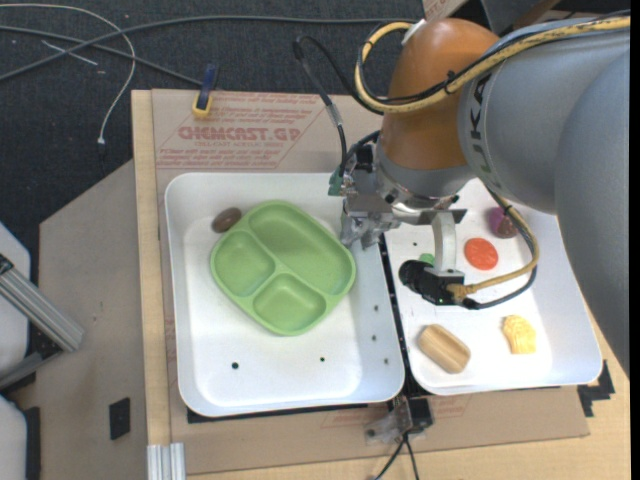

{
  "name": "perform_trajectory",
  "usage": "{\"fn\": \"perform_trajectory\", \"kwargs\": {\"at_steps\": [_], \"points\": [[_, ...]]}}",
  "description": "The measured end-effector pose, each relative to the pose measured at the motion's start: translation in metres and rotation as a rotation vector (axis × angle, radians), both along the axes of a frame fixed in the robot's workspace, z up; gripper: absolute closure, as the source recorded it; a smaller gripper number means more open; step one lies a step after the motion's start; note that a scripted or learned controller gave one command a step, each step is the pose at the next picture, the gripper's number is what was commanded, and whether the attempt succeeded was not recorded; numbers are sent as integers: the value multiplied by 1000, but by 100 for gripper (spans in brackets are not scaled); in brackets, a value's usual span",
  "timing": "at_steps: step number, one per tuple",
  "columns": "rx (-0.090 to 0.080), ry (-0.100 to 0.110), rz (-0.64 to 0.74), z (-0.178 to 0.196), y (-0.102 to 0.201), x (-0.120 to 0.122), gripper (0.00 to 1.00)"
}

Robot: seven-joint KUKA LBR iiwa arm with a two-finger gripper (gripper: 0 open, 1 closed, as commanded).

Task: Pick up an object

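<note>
My gripper (361,230) hangs over the ridge between the two bins, at the right edge of the green divided plate (282,265). The plate lies in the left bin (200,358) with a small brown oval object (227,219) at its upper left. In the right bin (560,363) lie a red-orange object (482,254), a purple one (501,223), a yellow one (518,334) and a tan cylinder-like piece (443,348). A small green bit (427,260) peeks out behind a black part of the arm. The arm's bulk hides the fingertips.
The bins sit on a cardboard sheet (250,128) with a blue clip (207,88) at its top edge. White cables (90,38) trail over the dark floor at the upper left. A yellow cable (505,278) loops off the wrist over the right bin.
</note>
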State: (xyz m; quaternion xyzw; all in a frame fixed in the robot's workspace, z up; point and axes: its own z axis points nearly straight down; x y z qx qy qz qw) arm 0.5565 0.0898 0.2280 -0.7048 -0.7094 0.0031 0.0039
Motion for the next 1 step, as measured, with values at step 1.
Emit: {"fn": "perform_trajectory", "kwargs": {"at_steps": [1], "points": [[-2,-1,-5,1,-3,1,0]]}}
